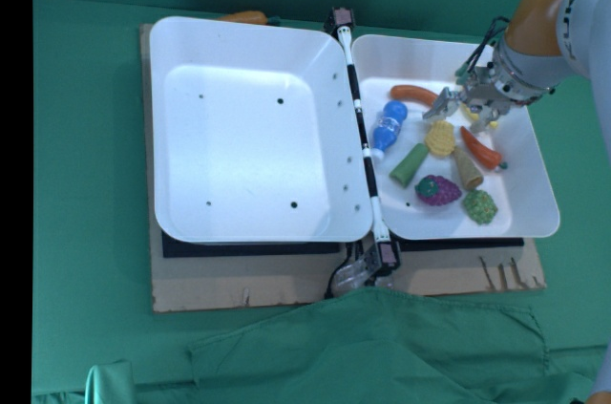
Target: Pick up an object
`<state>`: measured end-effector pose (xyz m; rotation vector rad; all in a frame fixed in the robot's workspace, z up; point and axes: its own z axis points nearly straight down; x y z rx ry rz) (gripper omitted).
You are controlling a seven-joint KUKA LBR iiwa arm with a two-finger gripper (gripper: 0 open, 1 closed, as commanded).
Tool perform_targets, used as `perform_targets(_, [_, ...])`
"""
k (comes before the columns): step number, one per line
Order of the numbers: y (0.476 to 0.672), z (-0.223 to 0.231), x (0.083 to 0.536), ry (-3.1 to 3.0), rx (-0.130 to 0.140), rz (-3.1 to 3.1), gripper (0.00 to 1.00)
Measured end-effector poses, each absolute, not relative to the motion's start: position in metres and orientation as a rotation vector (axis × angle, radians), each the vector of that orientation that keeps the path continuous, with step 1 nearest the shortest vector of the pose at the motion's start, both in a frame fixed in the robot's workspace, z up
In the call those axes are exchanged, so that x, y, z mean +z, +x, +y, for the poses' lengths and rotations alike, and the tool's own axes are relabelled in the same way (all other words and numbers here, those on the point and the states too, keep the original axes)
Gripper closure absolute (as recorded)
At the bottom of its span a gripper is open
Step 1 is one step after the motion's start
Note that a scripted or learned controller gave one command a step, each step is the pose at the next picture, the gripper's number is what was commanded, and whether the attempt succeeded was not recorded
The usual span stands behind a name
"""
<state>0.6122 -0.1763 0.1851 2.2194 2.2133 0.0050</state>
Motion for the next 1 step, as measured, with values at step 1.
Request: perform_targets(1, [0.6150,-0.1780,0.2001,2.212,0.014,2.201,1.00])
